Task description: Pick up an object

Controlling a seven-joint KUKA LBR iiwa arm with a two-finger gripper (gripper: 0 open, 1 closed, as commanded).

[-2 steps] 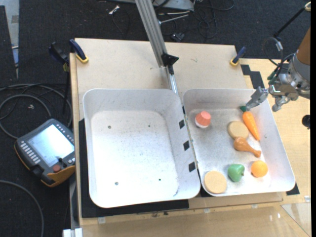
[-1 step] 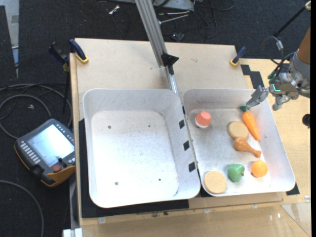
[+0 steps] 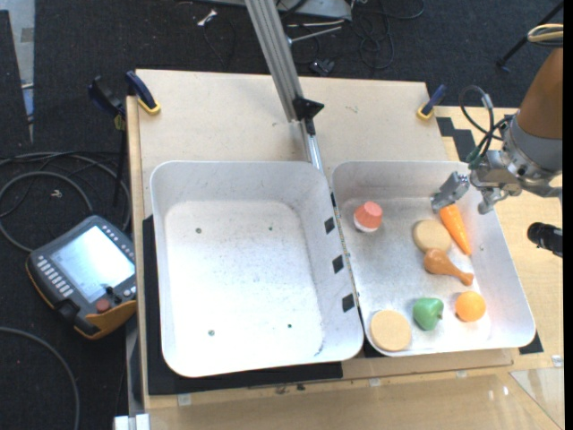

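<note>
- Orange is catching the eye first: the carrot (image 3: 456,227) is lying in the right bin (image 3: 501,267), near its far right side, and it looks like the nearest candidate for a pick.
- The jaws (image 3: 467,191) are hanging just above the carrot's upper end, with one finger showing to the left and one to the right, so they are looking spread apart with nothing between them.
- The carrot is running lengthwise from its upper end under the jaws down and to the right toward the near side of the bin, its tapered tip pointing that way.
- My read: the jaws are straddling the thick end across the carrot's narrow width, so the coming move is mostly a short drop and a squeeze.
- The carrot is looking smooth, bright and slim, tapering to a point, probably a plastic toy.
- A beige round piece (image 3: 431,235) is sitting touching or just beside the carrot's left flank, which could crowd the left finger.
- A drumstick-shaped toy (image 3: 445,265) is lying just below, near the carrot's tip.
- The left bin (image 3: 179,186) is playing no part in this grasp.
</note>
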